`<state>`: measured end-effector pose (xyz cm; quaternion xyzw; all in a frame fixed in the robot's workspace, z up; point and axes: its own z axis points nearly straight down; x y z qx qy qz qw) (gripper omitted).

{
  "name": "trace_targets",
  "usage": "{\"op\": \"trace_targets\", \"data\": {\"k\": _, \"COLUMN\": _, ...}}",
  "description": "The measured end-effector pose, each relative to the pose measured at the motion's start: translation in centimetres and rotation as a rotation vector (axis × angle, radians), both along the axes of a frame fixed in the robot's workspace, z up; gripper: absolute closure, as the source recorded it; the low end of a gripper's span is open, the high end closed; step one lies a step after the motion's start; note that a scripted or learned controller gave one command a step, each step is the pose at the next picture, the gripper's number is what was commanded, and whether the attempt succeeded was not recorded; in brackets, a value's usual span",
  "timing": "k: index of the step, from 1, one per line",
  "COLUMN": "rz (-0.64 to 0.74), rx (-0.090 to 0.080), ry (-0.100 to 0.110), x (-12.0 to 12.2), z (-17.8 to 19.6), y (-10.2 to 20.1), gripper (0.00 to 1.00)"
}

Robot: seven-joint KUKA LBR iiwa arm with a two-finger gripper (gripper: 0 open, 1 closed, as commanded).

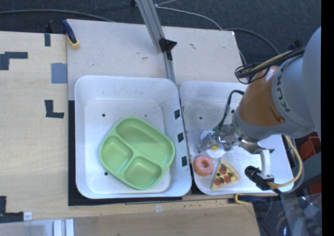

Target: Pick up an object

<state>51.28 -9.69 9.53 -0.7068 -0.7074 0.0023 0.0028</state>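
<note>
Gripper: low in the right bin, lower right of the frame, above a small white item; grip state cannot be told.
Donut: round, flat, just below the gripper.
Pizza slice: right of the donut, long axis diagonal, tip toward upper left.
Green tray: left bin.

We see a pale bench bearing two shallow white bins: the left bin and the right bin, touching along their inner walls, both set toward the bench's near edge.
</note>
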Motion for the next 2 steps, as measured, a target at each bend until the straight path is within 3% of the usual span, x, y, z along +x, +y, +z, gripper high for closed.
{"op": "trace_targets", "data": {"k": 1, "rz": 0.002, "rx": 0.001, "ry": -0.003, "x": 0.1, "z": 1.2, "y": 0.1, "gripper": 1.0}}
{"op": "trace_targets", "data": {"k": 2, "rz": 0.001, "rx": -0.001, "ry": -0.009, "x": 1.1, "z": 6.2, "y": 0.2, "gripper": 1.0}}
